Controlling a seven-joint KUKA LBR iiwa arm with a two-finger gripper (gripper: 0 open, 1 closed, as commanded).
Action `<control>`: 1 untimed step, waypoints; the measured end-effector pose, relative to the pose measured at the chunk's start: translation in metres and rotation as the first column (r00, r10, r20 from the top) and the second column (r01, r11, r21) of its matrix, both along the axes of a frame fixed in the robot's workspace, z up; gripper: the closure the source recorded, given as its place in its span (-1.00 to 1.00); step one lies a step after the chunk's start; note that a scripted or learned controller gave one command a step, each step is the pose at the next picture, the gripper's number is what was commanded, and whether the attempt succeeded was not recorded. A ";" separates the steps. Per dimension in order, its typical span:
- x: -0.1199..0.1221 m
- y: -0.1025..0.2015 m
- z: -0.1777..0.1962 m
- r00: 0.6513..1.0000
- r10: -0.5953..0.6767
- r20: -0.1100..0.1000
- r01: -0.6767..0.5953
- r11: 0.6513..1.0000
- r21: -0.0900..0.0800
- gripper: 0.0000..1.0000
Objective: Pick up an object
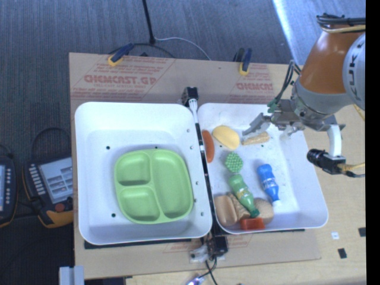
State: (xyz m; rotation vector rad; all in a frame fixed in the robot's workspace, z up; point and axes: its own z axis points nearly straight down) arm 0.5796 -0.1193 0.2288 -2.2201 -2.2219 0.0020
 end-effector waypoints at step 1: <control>-0.061 -0.072 -0.136 0.997 0.076 0.001 -0.076 0.997 0.000 -1.00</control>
